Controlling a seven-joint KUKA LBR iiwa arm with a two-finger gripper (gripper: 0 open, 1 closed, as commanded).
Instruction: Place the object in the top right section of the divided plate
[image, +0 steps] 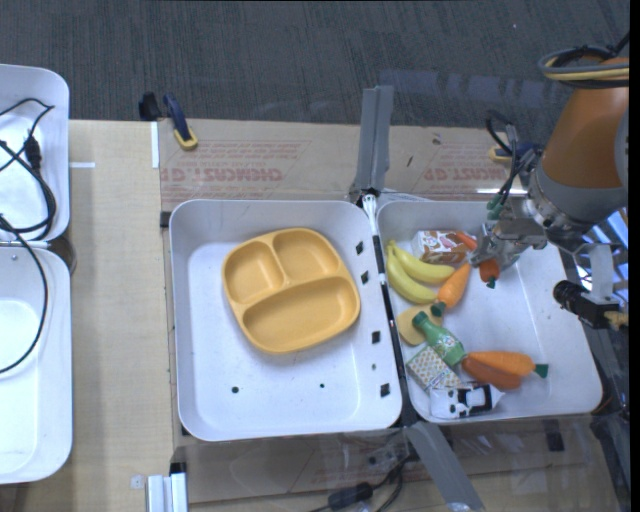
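The gripper (492, 262) hangs low at the twelve o'clock end of the right bin (560, 395), over a small orange-red piece that may belong to the toys or to the gripper — too small to tell — and whether it is open, closed or gripping anything cannot be told from here. Which toy is meant for the plate is unclear; the nearest are the small carrot (453, 286), the snack packet (440, 243) and the bananas (412, 272), packed touching one another, so a grasp could catch two or slip off a rounded side.

At six o'clock in that bin lie a green bottle (441, 340), a big carrot (502, 366) and a small carton (432, 369).

The left bin (200, 400) holds the yellow divided plate (290, 290), tilted — its one o'clock section (306, 252) is small, and a drop could land in the neighbouring section.
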